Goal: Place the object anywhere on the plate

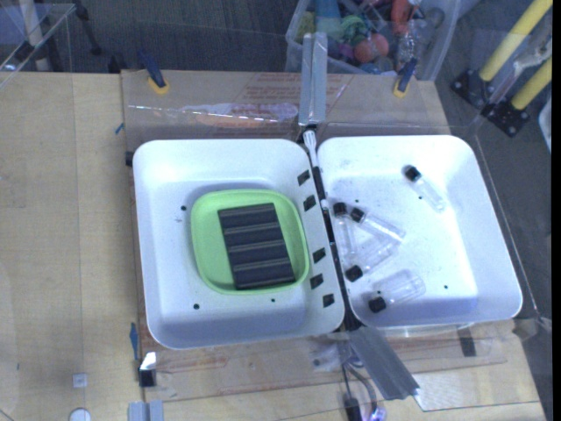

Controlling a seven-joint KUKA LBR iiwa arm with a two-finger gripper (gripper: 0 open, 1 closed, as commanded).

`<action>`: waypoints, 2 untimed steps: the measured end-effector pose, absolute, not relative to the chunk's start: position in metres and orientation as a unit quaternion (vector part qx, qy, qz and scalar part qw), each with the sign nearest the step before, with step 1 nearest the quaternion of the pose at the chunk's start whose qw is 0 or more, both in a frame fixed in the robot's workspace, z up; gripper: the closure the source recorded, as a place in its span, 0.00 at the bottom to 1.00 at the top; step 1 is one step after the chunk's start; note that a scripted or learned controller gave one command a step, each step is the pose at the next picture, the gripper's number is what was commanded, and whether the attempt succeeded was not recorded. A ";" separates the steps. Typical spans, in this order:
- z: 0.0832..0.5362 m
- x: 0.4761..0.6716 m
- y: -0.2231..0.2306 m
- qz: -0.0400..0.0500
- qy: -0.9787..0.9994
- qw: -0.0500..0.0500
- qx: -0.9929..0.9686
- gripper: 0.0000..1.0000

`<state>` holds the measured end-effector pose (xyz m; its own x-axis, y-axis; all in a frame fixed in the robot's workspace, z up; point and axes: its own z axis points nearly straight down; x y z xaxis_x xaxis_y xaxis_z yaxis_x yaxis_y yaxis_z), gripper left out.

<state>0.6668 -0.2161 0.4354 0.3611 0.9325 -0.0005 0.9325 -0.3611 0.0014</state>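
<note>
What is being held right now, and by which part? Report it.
Nothing can be seen being held. The clear vials lie loose in the right bin, and the dark ridged block rests on the green plate in the left bin.

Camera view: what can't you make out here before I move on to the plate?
- Clear vials in the right bin: transparent on white, so their outlines and count are uncertain.
- Dark ridged block on the green plate: too blurred to identify.
- Box of coloured items: cut off by the top edge.
</note>
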 end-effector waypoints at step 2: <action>0.435 0.667 -0.215 0.001 0.524 0.000 0.852 0.00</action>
<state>0.6668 -0.2155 0.4354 0.4514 0.8923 0.0021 0.8923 -0.4515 0.0016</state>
